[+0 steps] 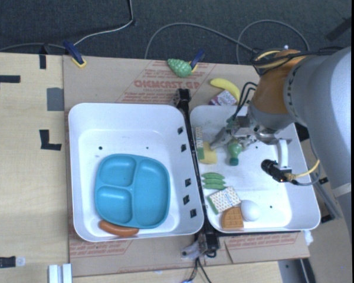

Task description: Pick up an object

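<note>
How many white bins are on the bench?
2. The left bin holds a blue plate and a sausage; the right bin holds small food toys, under the arm.

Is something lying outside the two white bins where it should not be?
Yes. A banana and a green toy lie on the cardboard behind the bins, outside the right bin holding the other small items.

One fixed camera looks down at a slant on the bench from mid height, taking in both white bins: the left bin toward 9 o'clock, the right bin toward 3 o'clock, where the arm enters.
</note>
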Robot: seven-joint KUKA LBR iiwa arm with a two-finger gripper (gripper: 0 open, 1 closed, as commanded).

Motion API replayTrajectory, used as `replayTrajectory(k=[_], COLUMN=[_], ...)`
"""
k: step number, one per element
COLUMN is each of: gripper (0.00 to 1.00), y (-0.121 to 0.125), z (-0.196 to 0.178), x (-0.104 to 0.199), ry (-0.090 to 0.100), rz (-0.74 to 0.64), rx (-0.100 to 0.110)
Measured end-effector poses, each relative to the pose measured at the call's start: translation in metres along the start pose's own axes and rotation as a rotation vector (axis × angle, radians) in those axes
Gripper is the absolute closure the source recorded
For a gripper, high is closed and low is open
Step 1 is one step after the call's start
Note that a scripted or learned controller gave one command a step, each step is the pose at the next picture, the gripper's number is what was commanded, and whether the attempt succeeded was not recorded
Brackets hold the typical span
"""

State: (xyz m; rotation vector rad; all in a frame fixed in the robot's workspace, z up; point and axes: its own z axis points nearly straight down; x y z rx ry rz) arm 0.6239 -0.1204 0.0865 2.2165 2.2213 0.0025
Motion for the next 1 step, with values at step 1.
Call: replayTrajectory(k=[1], gripper=[1.00], y=[0.0002], z=[-0.0097], x=[-0.0002], ry=[0.000], rz=[0.000], rx=[0.000])
